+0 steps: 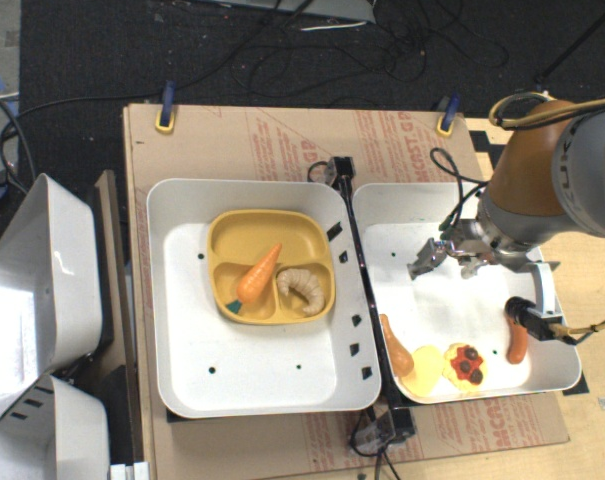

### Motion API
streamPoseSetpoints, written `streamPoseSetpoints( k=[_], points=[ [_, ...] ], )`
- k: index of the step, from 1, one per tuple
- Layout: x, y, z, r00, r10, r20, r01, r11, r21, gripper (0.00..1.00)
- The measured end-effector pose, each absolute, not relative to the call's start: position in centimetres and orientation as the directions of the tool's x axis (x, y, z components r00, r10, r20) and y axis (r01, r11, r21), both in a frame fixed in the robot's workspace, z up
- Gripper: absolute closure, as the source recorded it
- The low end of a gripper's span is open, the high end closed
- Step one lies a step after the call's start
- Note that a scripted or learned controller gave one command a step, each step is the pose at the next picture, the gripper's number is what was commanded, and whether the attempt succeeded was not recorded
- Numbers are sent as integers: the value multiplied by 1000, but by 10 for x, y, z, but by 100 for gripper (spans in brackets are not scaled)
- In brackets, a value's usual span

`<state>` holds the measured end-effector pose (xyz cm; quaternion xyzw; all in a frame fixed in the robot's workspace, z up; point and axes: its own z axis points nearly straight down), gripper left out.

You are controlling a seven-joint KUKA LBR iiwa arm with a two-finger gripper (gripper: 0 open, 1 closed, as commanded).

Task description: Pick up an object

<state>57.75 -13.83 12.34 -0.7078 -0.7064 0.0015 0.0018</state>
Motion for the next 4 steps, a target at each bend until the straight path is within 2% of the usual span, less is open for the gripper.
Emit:
streamPoseSetpoints(
  k=[1, 2, 4],
  points=[
    [577, -138, 90, 1, 1000, 1, 1000, -1, -4, 0],
    [578, -138, 102, 2, 1000, 0, 1000, -2, 0, 100],
    [568, -139, 198, -2, 1000, -1, 1000, 2, 5, 100]
  ],
)
